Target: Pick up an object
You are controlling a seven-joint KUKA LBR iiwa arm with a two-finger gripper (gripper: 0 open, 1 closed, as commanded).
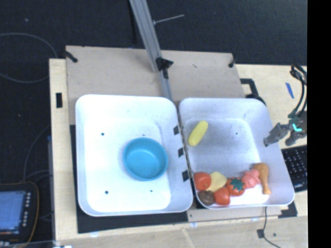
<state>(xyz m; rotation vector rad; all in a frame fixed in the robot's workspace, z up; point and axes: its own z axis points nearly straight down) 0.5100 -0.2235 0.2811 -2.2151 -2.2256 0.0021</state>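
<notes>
My gripper [276, 134] shows as a small grey shape at the right rim of the right bin [243, 112], beside the view's right edge. It holds nothing that I can see. A yellow corn-like piece [198, 133] lies alone at the bin's upper left. Along the bin's front wall sit a red tomato [202, 181], a pale yellow piece [218, 180], a second red piece [223, 196], a brown piece [206, 198], a pink piece [251, 179] and an orange piece [262, 175].
The left bin [103, 118] holds a blue bowl [145, 158] near its middle. A grey metal pole [147, 30] slants down from the top to the gap between the bins. A black keyboard [296, 165] lies to the right.
</notes>
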